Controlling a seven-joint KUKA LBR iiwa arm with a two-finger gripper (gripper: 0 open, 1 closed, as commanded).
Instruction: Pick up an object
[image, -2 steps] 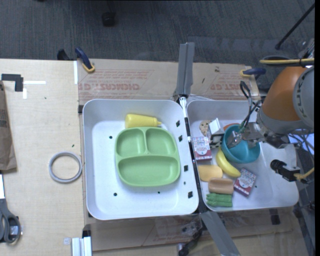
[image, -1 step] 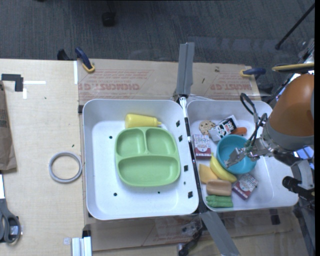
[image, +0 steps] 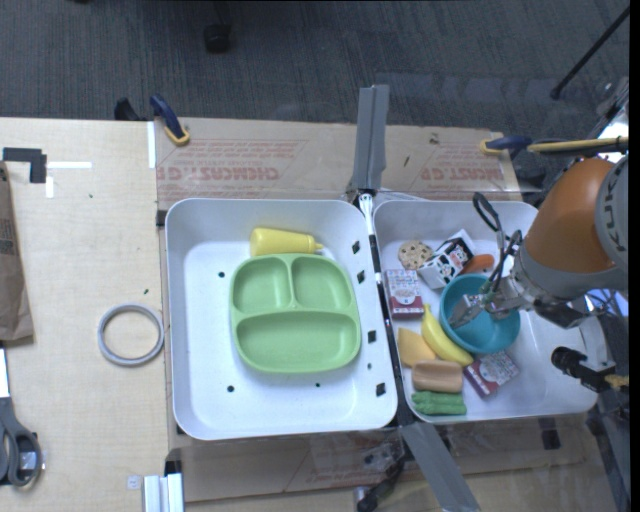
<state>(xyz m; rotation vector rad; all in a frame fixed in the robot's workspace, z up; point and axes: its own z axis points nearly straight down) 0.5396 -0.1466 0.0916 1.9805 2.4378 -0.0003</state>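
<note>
My gripper (image: 474, 308) reaches down from the right into the right bin (image: 545, 395), its fingers inside a teal bowl (image: 482, 325). Around the bowl lie a banana (image: 441, 338), a yellow wedge (image: 415, 347), a hot dog bun (image: 437, 377), a green pea pod (image: 439, 403), a cookie (image: 413, 254), a red snack box (image: 403, 293), a black-and-white carton (image: 449, 260) and a small red packet (image: 492, 373). An orange piece (image: 478, 264) peeks out behind the bowl. The arm hides the bin's right part.
The left bin (image: 190, 330) holds a green divided plate (image: 295, 312) and a yellow squeeze bottle (image: 283, 241) behind it. A metal divider (image: 371, 140) stands between the bins at the back. A tape ring (image: 131, 333) lies on the bench to the left.
</note>
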